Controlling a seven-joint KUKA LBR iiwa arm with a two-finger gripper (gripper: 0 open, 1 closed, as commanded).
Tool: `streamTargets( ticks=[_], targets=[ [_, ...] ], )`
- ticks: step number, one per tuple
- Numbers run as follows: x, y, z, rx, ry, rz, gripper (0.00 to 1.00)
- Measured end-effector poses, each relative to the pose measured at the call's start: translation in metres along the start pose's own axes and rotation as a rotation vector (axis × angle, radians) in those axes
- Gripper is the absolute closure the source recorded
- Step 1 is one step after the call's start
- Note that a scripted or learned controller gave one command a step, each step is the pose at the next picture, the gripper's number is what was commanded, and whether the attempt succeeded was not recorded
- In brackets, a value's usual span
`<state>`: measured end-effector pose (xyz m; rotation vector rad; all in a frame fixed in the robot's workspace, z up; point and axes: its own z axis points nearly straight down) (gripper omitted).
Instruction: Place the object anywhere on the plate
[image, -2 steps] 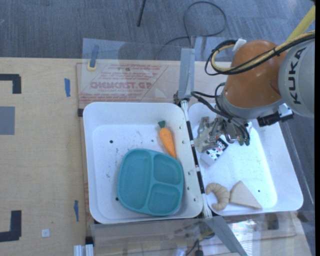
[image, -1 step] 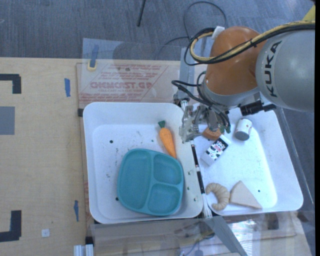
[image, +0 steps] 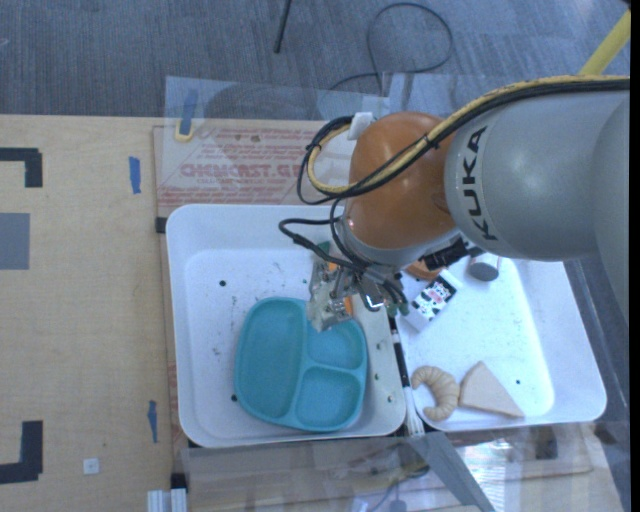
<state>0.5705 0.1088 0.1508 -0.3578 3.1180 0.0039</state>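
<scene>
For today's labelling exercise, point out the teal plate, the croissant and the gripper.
teal plate (image: 272, 362): camera view, its large left compartment.
croissant (image: 437, 388): camera view, middle of its curve.
gripper (image: 327, 310): camera view, at its tips above the plate's upper edge.

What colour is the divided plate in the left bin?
Teal-blue all over, the plate seen in the camera view.
</scene>
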Motion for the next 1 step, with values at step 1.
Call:
streamTargets(
  ticks=[1],
  targets=[
    [-0.0001,-0.0004,-0.0001,0.0,0.0,0.001,0.0]
  ],
)
